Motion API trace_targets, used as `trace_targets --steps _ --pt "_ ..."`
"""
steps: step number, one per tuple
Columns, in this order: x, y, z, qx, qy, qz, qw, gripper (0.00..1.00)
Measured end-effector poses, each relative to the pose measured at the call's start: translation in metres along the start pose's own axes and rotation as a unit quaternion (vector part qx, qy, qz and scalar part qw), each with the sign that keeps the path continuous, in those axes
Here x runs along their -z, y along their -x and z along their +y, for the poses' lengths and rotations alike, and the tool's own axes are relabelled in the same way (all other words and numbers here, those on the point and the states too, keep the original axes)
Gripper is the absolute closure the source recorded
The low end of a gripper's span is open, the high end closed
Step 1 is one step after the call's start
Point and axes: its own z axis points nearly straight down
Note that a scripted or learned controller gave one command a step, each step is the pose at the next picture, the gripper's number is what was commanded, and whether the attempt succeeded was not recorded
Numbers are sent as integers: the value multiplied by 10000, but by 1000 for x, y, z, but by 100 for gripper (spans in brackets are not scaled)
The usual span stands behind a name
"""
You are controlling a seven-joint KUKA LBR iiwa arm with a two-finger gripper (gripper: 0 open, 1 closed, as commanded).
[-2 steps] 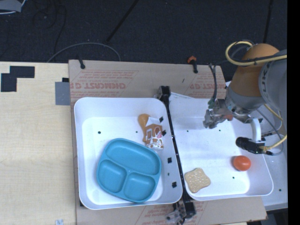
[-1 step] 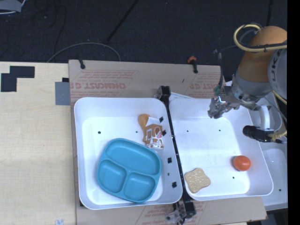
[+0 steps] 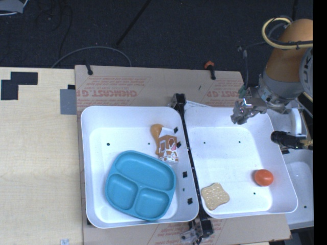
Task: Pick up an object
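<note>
Fingers: our gripper (image 3: 241, 117) hangs over the right bin's (image 3: 286, 188) far edge; we cannot tell their state.
Tomato (image 3: 263, 177): well below them, light, smooth, round; we'd pinch its middle.

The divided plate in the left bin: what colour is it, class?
Light blue; the divided plate shows clearly in the camera view.

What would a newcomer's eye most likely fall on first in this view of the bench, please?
Probably the big blue divided plate, which lies in the left bin and takes up much of its floor. Next, the small orange-red ball near the right bin's right wall, with a slice of toast at that bin's front. The arm's tool hangs over the right bin's back edge.
</note>
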Motion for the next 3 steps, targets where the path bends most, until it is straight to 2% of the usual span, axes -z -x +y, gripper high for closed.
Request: trace_targets --steps 2,3 --pt "-4 -106 5 15 -14 10 10000 100" --pt "-13 -162 -2 15 -27 9 10000 100"
